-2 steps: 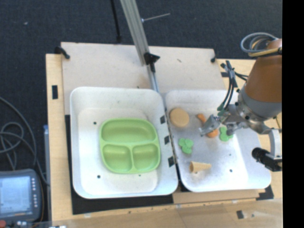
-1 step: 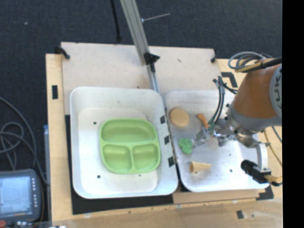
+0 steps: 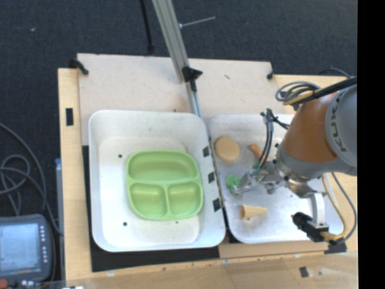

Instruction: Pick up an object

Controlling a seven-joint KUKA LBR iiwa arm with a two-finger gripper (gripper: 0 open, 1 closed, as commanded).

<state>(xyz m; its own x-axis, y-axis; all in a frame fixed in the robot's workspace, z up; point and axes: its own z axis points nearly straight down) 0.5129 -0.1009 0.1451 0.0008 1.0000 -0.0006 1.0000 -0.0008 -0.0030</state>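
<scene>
We see the gripper (image 3: 237, 184) low in the right bin (image 3: 277, 233), its tips right at a small green toy (image 3: 233, 181) near that bin's left wall. Whether the jaws are spread or closed on it we cannot tell from this slant (the wrist hides most of the mechanism), so we do not count it as held.

The green toy looks like light, hard plastic; we judge it stiff, a little slick, not fragile. Its irregular shape suggests pinching across the narrowest part, squarely, or it may squirt out sideways.

Other candidates in the same bin: a round tan disc (image 3: 227, 149) above the toy, an orange piece (image 3: 255, 150) just beside the arm, and a cone (image 3: 252, 211) lying on its side below. The cone would likely roll; the disc looks too wide and flat for an easy pinch.

The bin floor is smooth and white, the things well apart. The left bin (image 3: 102, 131) holds a green divided plate (image 3: 163, 183). The wall close by limits approach from the left.
</scene>
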